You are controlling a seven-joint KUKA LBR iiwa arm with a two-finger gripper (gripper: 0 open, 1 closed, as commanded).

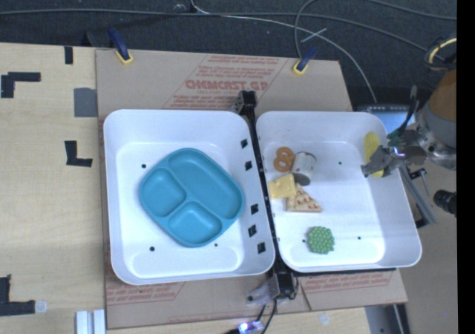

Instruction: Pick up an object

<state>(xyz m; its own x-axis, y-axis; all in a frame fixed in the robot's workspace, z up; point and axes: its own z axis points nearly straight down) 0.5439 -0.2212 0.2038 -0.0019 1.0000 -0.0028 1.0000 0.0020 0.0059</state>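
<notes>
Right bin (386, 247) holds the candidate objects. Clustered against its left wall: a brown pretzel-shaped piece (283, 159), a grey metallic item (303, 168) just beside it on the right, a pale yellow wedge like a cheese slice (281, 187) below them, and a tan waffle-textured triangle (303, 201) touching the wedge on its near-right side. Apart from that cluster, toward the near edge of the bin, sits a round green bumpy object (320, 240). On the far-right rim lies a yellow object (372, 148), partly hidden by the arm.

The gripper (378, 165) is at the right rim of the right bin, just beside the yellow object and overlapping its near end. Jaws: cannot tell whether apart or together; the dark tip is too small and blurred. Nothing can be seen clamped between them. The grey arm (434, 139) with its orange band comes in from the right edge.

Left bin (119, 128) holds one item: a blue three-compartment plate (191, 196), lying flat near the middle, its compartments bare.

Both bins stand side by side, touching along a black-clipped seam, on a cardboard sheet (223, 80) with red print, held by two blue-and-yellow clamps (121, 48) at its far edge. The sheet lies on a light wood table (44, 199) with black tape marks.
</notes>
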